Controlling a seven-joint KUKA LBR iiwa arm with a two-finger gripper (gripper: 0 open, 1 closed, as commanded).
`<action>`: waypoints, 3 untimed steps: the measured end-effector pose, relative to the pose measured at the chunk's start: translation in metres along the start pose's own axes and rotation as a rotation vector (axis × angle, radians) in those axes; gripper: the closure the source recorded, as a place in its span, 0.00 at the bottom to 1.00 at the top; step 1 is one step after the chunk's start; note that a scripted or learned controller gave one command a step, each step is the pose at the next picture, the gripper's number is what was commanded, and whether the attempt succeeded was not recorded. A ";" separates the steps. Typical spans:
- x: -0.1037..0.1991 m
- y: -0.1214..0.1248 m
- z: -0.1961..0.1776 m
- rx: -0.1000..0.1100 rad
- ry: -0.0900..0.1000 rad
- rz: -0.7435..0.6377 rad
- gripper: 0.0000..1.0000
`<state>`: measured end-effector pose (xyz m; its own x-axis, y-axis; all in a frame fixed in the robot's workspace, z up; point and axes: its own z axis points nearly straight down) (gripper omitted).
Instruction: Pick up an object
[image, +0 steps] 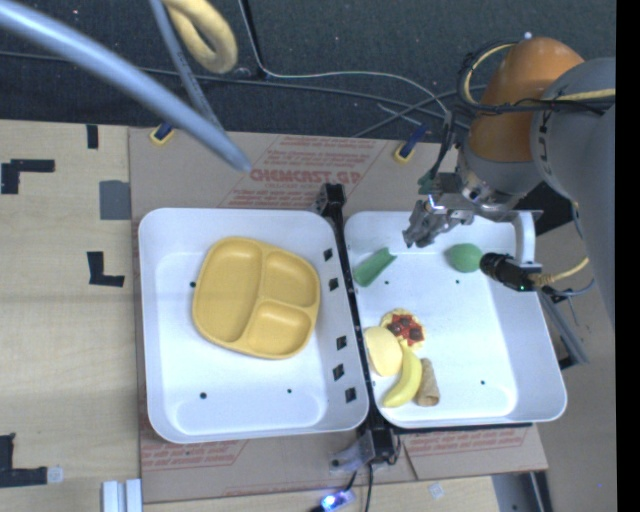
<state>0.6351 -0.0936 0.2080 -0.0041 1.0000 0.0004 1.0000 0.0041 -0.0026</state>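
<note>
Right bin (520, 395), near end: banana (404, 379), pale round piece (381, 349), small cone (428, 383) and pizza slice (404, 326), clustered and touching. Left bin (165, 330): yellow divided plate (256, 297). Right bin, far end: green wedge (374, 266) by the divider; green ball (465, 257) near the far wall. Gripper (424, 226) above the far wall between these two, nothing visibly in it; finger spread cannot be told.

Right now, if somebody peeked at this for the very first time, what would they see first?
Probably the big yellow plate with three sections, sitting in the left bin. Next, the grey arm with its orange band reaching in from the right, its gripper over the back of the right bin. Near that bin's front left is a little pile of toy food, with a banana on it.
</note>
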 end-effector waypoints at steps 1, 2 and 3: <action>0.048 -0.024 0.001 0.001 0.001 -0.001 1.00; 0.102 -0.037 0.007 0.001 0.001 -0.002 1.00; 0.155 -0.047 0.006 0.000 0.001 -0.003 1.00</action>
